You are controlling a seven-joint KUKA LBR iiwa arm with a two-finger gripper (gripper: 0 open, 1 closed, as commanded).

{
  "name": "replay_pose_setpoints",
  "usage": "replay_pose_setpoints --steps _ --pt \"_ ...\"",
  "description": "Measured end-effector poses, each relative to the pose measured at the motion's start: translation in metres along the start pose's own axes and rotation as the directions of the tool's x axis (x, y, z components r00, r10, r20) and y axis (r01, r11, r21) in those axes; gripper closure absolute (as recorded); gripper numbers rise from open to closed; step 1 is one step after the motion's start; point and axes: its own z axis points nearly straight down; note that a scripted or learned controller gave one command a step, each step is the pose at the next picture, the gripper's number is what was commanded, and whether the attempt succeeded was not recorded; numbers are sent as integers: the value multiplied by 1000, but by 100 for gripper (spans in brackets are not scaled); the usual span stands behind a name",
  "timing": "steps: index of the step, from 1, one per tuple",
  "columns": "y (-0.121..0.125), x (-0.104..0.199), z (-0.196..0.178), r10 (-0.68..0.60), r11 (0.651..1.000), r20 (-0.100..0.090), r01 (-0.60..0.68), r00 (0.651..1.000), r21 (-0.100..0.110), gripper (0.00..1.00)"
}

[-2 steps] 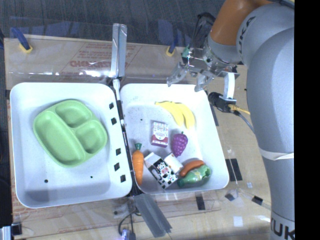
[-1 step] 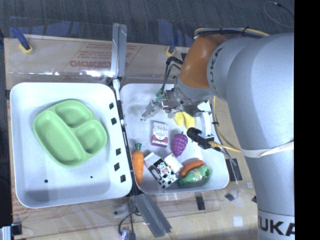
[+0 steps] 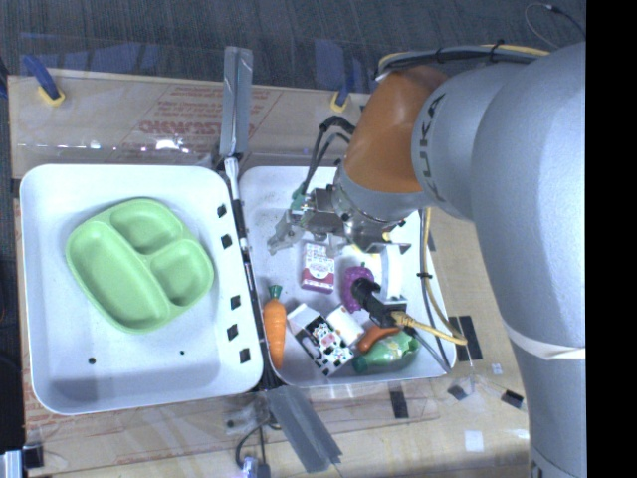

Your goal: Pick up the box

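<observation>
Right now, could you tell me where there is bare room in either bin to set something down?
The left bin has bare floor in front of the green divided plate, toward the near wall. In the right bin, a bare patch lies at the far left corner, beside the tool. Its near half is crowded: carrot, pink box, other toys.

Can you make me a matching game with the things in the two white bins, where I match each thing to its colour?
Things:
1. divided plate
2. carrot
3. small box
4. eggplant toy

Colours:
A. purple
B. pink and white
C. light green
D. orange

Pairs: 1-C, 2-D, 3-B, 4-A
</observation>
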Motion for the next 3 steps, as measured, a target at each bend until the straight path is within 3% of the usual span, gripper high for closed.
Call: replay_pose_setpoints --steps 1,2,3 --pt "15 -61 101 143 990 0 -143 990 1 0" --pt "15 -61 92 139 990 1 -139 990 3 100" --pt "-21 5 0 26 1000 -1 -26 1000 -2 100"
